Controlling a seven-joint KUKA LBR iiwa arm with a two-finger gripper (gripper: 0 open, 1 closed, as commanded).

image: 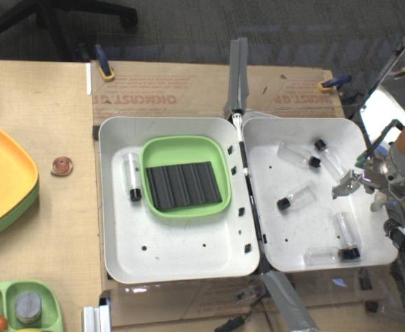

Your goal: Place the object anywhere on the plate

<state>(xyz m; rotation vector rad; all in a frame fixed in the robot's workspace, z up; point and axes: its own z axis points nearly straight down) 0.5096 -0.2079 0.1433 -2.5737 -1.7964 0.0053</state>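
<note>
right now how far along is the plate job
Barely started. The green plate in the left bin carries only a dark ridged mat; one vial lies beside it, not on it. The end effector is over the right bin, among its vials. Picking and placing remain.

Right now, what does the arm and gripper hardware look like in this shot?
The arm enters at the right edge: a grey body with an orange band above the wrist. The gripper is bare silvery metal with thin fingers. Small green parts and dark cables sit near the wrist. No markings are readable at this size.
</note>
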